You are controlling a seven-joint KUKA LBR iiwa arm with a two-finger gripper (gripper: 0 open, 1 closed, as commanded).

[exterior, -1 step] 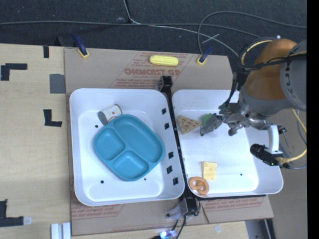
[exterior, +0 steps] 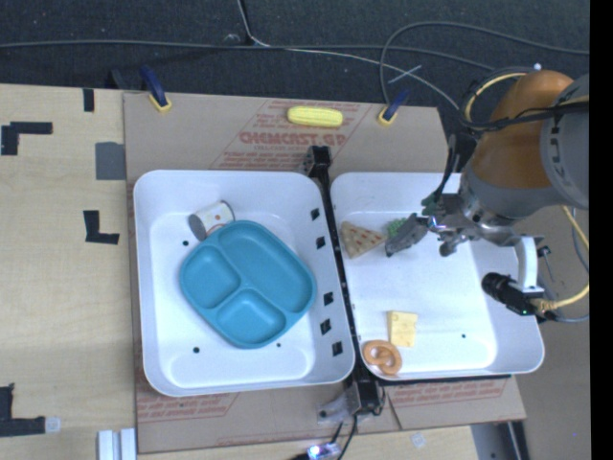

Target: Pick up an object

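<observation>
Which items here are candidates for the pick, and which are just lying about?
Job, right bin:
gripper
green piece beside it
tan wedge
yellow block
pretzel

Lying about:
blue divided plate, left bin
small cup behind it
yellow object on the cardboard

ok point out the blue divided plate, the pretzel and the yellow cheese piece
blue divided plate (exterior: pixel 247 281), camera view, on the ridge where its three compartments meet
pretzel (exterior: pixel 381 356), camera view, on the middle of its twisted loop
yellow cheese piece (exterior: pixel 403 329), camera view, on the middle of its flat top face
</observation>
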